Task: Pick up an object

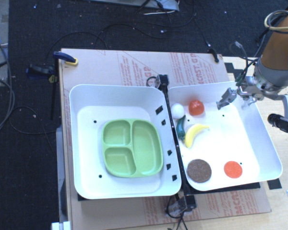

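Note:
The right bin (259, 133) holds a red tomato-like ball (196, 107), a white ball (177, 110), a teal object (181, 126), a yellow banana (194, 132), a brown round disc (199, 170) and an orange disc (233, 169). My gripper (234, 102) hangs over the bin's far right part, to the right of the red ball and apart from it. Its fingers are spread open, with only white bin floor showing between them.
The left bin (86, 99) holds a green divided plate (132, 147). A black divider with clips (169, 128) runs between the bins. Cables and a blue-and-yellow clamp (65, 58) lie beyond the bench's far edge.

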`<state>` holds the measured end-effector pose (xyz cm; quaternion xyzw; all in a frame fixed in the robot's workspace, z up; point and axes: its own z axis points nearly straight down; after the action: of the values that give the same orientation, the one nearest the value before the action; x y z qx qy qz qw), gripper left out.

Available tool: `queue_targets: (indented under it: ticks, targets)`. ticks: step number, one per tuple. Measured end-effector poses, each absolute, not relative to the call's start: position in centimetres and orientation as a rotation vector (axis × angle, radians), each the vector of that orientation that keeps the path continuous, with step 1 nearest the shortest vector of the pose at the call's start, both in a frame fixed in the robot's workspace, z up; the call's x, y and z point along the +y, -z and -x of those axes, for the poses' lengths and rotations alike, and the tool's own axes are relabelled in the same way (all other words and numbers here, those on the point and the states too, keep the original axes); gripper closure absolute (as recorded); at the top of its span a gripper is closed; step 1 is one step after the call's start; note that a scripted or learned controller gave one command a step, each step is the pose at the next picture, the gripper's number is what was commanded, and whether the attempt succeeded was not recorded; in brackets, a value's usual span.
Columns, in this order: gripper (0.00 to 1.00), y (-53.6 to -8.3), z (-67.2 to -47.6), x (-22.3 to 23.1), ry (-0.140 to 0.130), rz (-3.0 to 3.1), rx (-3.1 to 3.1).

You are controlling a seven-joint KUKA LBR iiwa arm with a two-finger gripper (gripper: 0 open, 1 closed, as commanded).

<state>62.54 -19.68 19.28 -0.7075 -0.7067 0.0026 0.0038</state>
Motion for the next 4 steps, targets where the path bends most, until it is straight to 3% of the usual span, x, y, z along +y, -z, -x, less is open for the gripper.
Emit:
queue_targets:
  ticks: [1,3,4]
  targets:
    - [0.0,-19.8,-62.8,-19.6,0.0,2.221,-2.222]
    - [0.0,-9.6,-62.5,-19.3,0.003,2.226,-2.225]
    - [1.0,-10.9,-62.6,-19.5,0.006,2.23,-2.229]
